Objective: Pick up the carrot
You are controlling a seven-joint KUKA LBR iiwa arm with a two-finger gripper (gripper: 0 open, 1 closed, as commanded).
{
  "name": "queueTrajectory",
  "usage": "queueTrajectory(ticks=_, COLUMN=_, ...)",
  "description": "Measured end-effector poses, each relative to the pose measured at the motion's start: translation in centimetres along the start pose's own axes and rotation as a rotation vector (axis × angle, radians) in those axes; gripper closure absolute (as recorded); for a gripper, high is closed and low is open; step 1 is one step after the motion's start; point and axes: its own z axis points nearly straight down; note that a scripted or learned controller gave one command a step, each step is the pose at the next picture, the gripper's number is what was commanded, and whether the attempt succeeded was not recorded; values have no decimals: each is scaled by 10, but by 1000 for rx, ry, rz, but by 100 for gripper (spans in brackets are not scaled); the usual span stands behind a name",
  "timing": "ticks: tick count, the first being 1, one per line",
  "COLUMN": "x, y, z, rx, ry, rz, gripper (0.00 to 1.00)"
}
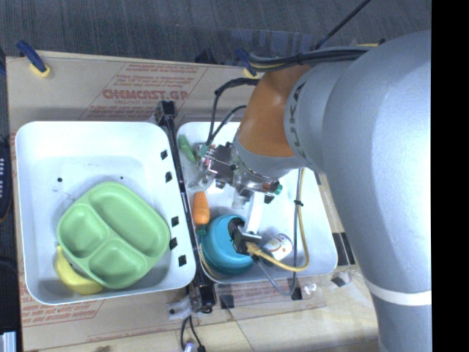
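The carrot (200,207) lies just beside the pincer (214,166), toward the view's lower edge and close to the divider between the bins. It looks like a small toy: light, stiff and smooth, probably slippery, so a hold across its thick middle seems best. Whether the pincer stands wide or narrow I cannot tell.

Counted:
- two bins, left bin (44,160) and right bin (316,222)
- one green plate (113,233), well away from the pincer
- one blue pot (220,251), beyond the carrot
- one carrot
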Motion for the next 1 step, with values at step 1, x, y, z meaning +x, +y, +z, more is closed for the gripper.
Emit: queueTrajectory(ticks=1, x=0, y=0, z=0, rx=0, ry=0, rz=0, gripper=0)
